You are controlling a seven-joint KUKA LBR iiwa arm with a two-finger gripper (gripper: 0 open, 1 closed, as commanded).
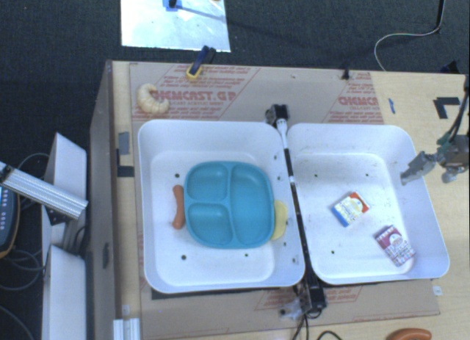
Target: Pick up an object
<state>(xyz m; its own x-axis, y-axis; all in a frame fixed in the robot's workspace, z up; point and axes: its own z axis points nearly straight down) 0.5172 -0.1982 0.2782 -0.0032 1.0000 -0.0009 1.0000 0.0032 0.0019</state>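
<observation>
Hovering at the right edge of the frame, the gripper (424, 164) is sitting just over the right rim of the right bin (352, 134), and whether it is spread or pressed together I cannot tell from this angle; nothing is showing in its grasp. Two likely targets are lying in that bin's lower right part: a small blue and white box (349, 208) toward the middle, and a red and white packet (394, 245) below and to the right of it, near the rim, the two lying near each other but apart. Both are looking like light, fairly stiff cardboard, flat on the floor of the bin, so I judge that a pinch across the short sides would be gripping best, with some risk of sliding on the smooth white surface. In the left bin (161, 140) a blue divided plate (226, 205) is resting, with an orange sausage-shaped piece (178, 207) lying just left of it and a yellow item (280, 218) peeking out at its right edge.
</observation>
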